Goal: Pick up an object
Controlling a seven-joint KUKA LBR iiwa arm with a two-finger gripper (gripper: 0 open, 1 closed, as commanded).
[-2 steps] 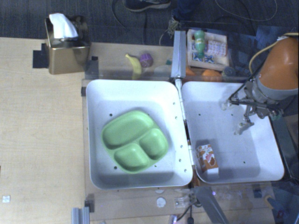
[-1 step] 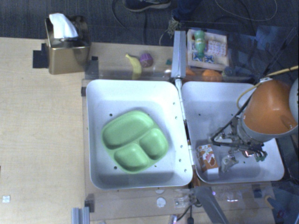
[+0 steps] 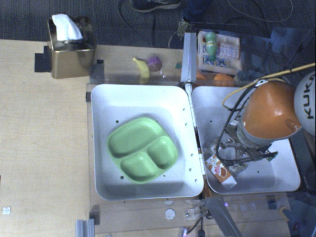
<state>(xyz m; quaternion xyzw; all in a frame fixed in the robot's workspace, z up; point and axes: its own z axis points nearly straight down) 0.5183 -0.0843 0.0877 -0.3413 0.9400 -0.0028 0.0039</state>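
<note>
A green divided tray (image 3: pixel 143 148) lies in the left bin (image 3: pixel 101 107), tilted, with three compartments facing up. In the right bin (image 3: pixel 207 100) a small orange-and-white packet (image 3: pixel 220 170) rests near the front left corner. My gripper (image 3: pixel 231 156) hangs low over the right bin under the orange band (image 3: pixel 269 113), just right of and above the packet. The wrist and cables cover its fingers, and I see nothing held between them.
Behind the bins lie a yellow banana (image 3: pixel 141 67), a purple item (image 3: pixel 155 62), orange fruit (image 3: pixel 223 79) and a boxed toy set (image 3: pixel 218 50). A brown tissue box (image 3: pixel 69 48) stands at the back left. A metal divider (image 3: pixel 187 58) runs between the bins.
</note>
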